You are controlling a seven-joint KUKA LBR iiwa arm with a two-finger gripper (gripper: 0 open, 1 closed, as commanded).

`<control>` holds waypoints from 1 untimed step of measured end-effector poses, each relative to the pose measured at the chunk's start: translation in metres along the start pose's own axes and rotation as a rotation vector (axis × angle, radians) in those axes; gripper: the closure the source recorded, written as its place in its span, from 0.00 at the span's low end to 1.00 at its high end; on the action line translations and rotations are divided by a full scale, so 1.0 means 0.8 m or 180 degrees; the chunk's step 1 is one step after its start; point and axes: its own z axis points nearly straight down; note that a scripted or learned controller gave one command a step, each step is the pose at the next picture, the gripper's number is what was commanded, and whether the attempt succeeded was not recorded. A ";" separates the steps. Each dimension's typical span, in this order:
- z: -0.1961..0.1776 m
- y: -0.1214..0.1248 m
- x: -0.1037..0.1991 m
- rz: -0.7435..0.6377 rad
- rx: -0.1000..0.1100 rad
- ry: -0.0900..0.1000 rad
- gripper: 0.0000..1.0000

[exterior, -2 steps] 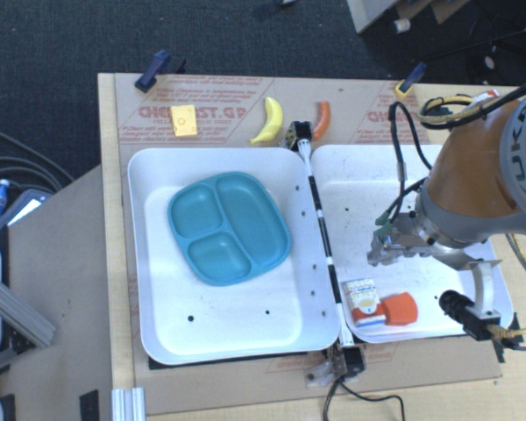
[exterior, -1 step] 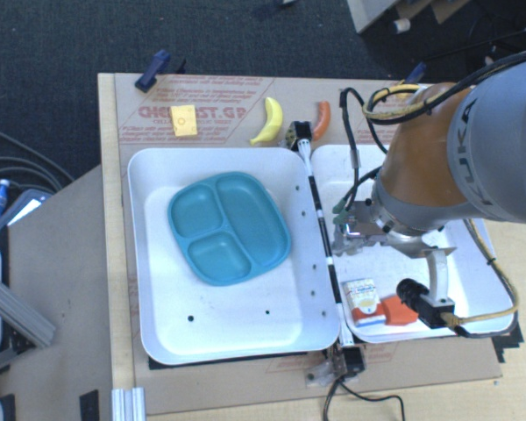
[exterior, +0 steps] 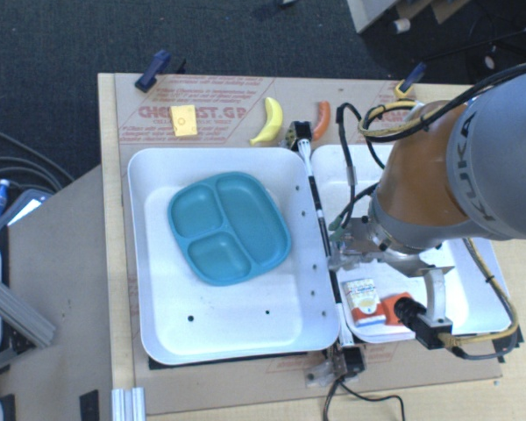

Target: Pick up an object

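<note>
In the right bin (exterior: pixel 482 301), near its front left corner, lies a small white carton (exterior: pixel 365 300) with a red and orange print. An orange-red object (exterior: pixel 401 309) rests against the carton's right side. My gripper (exterior: pixel 354 246) hangs low over the left part of this bin, just behind the carton, and is largely covered by the grey and orange wrist (exterior: pixel 421 191). A blue divided plate (exterior: pixel 229 227) lies in the left bin (exterior: pixel 158 305).
Behind the bins, a yellow banana (exterior: pixel 267 121), an orange carrot-like piece (exterior: pixel 322 117) and a yellow block (exterior: pixel 184 121) lie on the bench board. A blue clip (exterior: pixel 152 71) sits at the board's back left edge. Cables (exterior: pixel 473 340) run along the right bin's front.
</note>
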 end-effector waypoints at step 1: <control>-0.001 0.093 0.031 -0.0002 -0.0011 -0.0003 1.00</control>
